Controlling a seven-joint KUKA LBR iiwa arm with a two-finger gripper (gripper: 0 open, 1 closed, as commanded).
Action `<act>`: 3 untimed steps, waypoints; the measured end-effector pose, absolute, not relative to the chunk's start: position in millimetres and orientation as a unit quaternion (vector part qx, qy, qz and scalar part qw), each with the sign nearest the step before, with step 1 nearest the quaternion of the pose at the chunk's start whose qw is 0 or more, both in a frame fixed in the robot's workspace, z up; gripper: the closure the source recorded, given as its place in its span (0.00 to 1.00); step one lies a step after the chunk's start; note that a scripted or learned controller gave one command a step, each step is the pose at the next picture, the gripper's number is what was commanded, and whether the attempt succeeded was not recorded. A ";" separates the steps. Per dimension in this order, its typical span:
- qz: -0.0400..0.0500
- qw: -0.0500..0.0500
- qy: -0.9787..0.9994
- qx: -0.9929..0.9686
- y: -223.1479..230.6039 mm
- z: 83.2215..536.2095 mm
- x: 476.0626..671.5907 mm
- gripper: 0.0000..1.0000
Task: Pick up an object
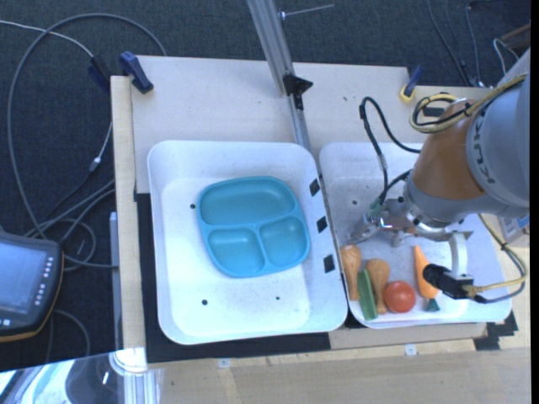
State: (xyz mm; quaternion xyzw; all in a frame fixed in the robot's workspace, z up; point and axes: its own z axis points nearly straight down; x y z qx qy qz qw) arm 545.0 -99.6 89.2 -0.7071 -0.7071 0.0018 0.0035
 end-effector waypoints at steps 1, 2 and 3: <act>-0.001 0.000 -0.707 -0.707 -99.6 103.5 547.2 1.00; -0.002 -0.003 -0.708 -0.706 -95.8 157.5 558.8 1.00; -0.002 -0.003 -0.708 -0.706 -92.3 220.1 555.2 1.00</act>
